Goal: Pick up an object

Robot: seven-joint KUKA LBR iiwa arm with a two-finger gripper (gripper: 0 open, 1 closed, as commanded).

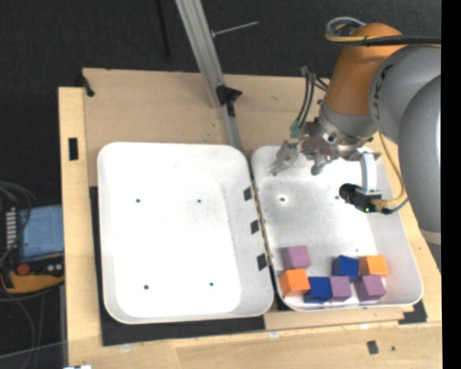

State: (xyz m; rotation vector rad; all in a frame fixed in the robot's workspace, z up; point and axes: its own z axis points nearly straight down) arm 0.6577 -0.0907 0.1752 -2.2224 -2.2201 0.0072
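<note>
Hovering over the upper part of the right bin (392,229), the gripper (301,160) hangs with its two fingers spread apart and nothing between them. It sits in the upper middle-right of the frame, below the orange band (357,71) of the grey arm (419,121), which comes in from the right edge.

All the candidate objects lie well apart from it, clustered along the bin's lower edge in the lower right of the frame. A purple cube (296,257) sits just above an orange cube (295,281); beside those come a blue cube (320,289) and a second purple cube (339,287). Further right are another blue cube (345,267), a small orange cube (374,265) and a third purple cube (370,287). Several of them touch or nearly touch.

The left bin (177,229) holds no blocks.

Judging from this, the pick is at its start: no cube has been grasped or lifted. What remains is nearly everything — travel down the frame to the cluster, descend over one cube, close on it and raise it. The tight packing could make a clean grip harder.
</note>
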